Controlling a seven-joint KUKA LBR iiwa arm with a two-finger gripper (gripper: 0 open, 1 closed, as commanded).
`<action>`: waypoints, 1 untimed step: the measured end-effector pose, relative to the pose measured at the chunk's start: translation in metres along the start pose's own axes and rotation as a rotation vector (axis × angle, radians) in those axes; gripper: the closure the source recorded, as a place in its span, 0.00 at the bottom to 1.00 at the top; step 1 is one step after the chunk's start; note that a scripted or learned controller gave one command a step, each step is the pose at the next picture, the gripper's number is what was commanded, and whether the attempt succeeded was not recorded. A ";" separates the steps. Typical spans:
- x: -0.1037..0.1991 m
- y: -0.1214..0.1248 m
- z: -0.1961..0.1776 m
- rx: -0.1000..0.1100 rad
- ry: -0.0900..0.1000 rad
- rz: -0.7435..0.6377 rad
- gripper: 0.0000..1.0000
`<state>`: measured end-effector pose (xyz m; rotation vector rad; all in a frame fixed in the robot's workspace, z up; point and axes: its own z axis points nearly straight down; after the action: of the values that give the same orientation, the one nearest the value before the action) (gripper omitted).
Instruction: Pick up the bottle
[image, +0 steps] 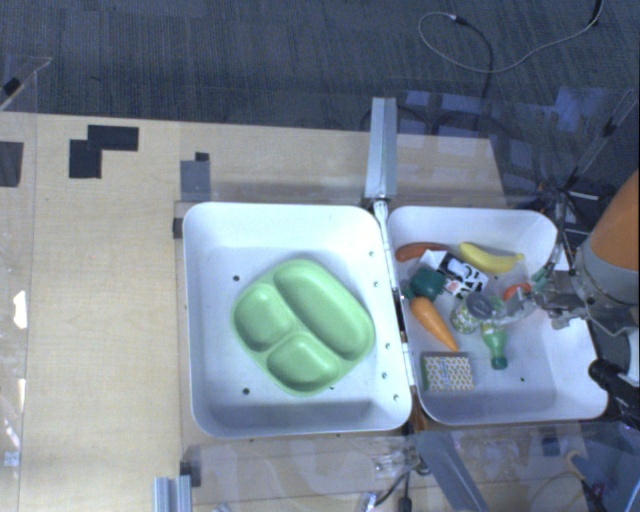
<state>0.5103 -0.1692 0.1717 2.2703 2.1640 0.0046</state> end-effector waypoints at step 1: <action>-0.005 0.027 -0.022 0.001 0.000 -0.018 0.00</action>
<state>0.5371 -0.1757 0.1942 2.2510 2.1853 0.0039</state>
